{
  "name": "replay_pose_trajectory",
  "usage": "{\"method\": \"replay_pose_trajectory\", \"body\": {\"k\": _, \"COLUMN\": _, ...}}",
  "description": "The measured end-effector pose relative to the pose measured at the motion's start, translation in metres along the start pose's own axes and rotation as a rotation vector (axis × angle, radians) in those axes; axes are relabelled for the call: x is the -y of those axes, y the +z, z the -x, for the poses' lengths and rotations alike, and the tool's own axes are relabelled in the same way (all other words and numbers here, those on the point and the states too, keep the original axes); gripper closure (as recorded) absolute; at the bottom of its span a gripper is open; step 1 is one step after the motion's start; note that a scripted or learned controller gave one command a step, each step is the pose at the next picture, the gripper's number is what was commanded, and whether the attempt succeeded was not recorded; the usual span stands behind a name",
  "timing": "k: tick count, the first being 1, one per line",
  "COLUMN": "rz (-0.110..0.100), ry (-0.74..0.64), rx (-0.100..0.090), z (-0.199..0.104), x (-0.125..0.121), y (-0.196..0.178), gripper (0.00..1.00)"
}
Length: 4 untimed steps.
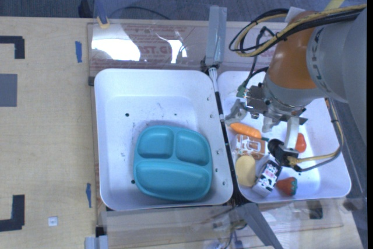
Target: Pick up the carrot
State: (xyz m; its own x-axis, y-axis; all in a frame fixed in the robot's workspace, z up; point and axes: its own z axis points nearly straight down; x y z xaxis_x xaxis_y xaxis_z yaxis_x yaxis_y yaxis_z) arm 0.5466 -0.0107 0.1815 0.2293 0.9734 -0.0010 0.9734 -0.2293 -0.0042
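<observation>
Nearest the camera, at the lower edge of the right bin point(335, 181), we count one strawberry-like red item point(287, 185), one small black-and-white carton point(268, 175) and one pale yellow rounded item point(245, 169), possibly a potato. Just beyond them lies one printed orange-and-white packet point(252, 145). We count one carrot point(245, 130); it rests in the right bin close to the divider wall, touching the upper edge of the packet. Its long axis runs roughly left to right across the view, tilted slightly downward toward the right.

Further back, the gripper point(278, 125) hangs over the same bin. We judge the carrot to lie just to the view's left of the fingers, near but not between them. We cannot tell whether the fingers are released or clenched; dark cabling and the wrist obscure them. One more red-orange item point(300, 141) sits just right of the gripper.

One teal compartment tray point(173, 163) occupies the left bin point(111, 125). We count two bins on the bench point(44, 137).
</observation>
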Motion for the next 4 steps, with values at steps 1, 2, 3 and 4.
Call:
{"method": "replay_pose_trajectory", "body": {"k": 1, "rz": 0.000, "ry": 0.000, "rx": 0.000, "z": 0.000, "x": 0.000, "y": 0.000, "gripper": 0.00}}
{"method": "replay_pose_trajectory", "body": {"k": 2, "rz": 0.002, "ry": -0.222, "rx": 0.000, "z": 0.015, "x": -0.011, "y": -0.001, "gripper": 0.00}}
{"method": "replay_pose_trajectory", "body": {"k": 3, "rz": 0.003, "ry": -0.414, "rx": 0.000, "z": -0.004, "x": -0.020, "y": -0.001, "gripper": 0.00}}
{"method": "replay_pose_trajectory", "body": {"k": 4, "rz": -0.002, "ry": -0.362, "rx": -0.001, "z": 0.002, "x": -0.008, "y": -0.001, "gripper": 0.00}}
